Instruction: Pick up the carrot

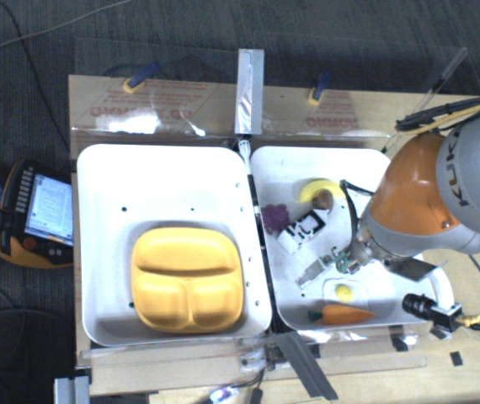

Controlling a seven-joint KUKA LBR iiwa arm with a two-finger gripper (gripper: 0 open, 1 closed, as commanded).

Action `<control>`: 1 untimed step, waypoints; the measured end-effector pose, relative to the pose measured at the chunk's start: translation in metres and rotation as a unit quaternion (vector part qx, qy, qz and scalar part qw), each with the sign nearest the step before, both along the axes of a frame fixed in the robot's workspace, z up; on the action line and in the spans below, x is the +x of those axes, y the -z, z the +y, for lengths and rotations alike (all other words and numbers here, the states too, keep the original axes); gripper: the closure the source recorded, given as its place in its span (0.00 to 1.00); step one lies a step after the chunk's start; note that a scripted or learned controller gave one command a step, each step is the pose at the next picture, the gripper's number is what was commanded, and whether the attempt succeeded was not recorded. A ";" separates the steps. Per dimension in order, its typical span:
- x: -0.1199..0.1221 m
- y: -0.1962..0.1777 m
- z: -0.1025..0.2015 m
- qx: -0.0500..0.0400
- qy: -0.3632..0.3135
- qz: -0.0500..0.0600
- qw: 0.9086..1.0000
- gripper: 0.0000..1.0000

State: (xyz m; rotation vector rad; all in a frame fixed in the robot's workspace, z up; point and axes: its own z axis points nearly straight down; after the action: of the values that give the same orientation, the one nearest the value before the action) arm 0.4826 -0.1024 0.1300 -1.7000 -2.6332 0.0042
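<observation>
A wooden bench stands on dark carpet, bearing two shallow white bins side by side. The left bin (105,225) holds a large yellow bread loaf (188,278). The right bin (366,162) holds the carrot (345,314), lying at the lower middle of the frame, against the bin's near wall.

The carrot lies almost level, its long axis running left to right across the frame. A dark green stub sits at its left end; the orange body tapers toward the right. It looks like a small toy: probably light, stiff and smooth, so likely to slip. The best hold would be across the thick middle, fingers closing at right angles to its length.

Just above it lies a small white and yellow egg piece (342,291). Higher up sit a purple object (274,217) and a yellow fruit (317,194).

The arm enters from the right. Its gripper (328,268) hovers above the egg piece, near the carrot but apart from it. Whether it is spread or pressed together cannot be told.
</observation>
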 end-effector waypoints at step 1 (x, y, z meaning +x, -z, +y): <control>0.002 0.002 -0.041 -0.001 -0.081 -0.001 0.997 0.00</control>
State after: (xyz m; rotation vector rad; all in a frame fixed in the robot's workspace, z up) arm 0.4843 -0.1437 0.1279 -1.4836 -2.7646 0.0063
